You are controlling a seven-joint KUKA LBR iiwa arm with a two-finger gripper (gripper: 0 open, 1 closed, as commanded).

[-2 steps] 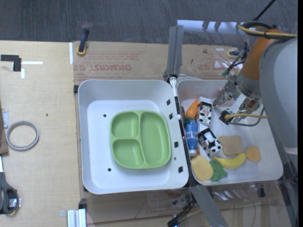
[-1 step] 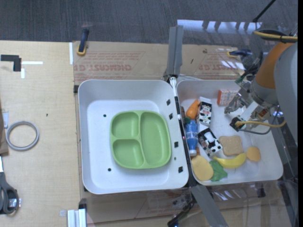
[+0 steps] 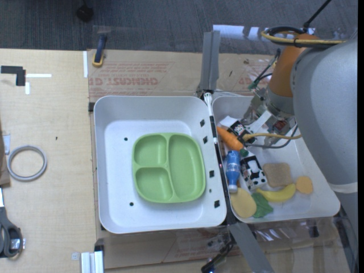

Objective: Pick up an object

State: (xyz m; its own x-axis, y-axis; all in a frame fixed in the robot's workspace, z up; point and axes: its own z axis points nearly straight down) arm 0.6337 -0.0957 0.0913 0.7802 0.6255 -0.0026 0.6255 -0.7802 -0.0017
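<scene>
1. Where the arm (image 3: pixel 318 95) crosses the right bin (image 3: pixel 324 203), its bulk hides the far corner.
2. End effector (image 3: pixel 245 131) low beside the carrot (image 3: pixel 230 137) (finger state: cannot tell).
3. Blue bottle (image 3: pixel 232 172), banana (image 3: pixel 277 194) nearby.

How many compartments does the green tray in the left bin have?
3. The green tray has one long compartment on its right side, a smaller one at upper left, and another at lower left. Nothing covers the tray.
</scene>
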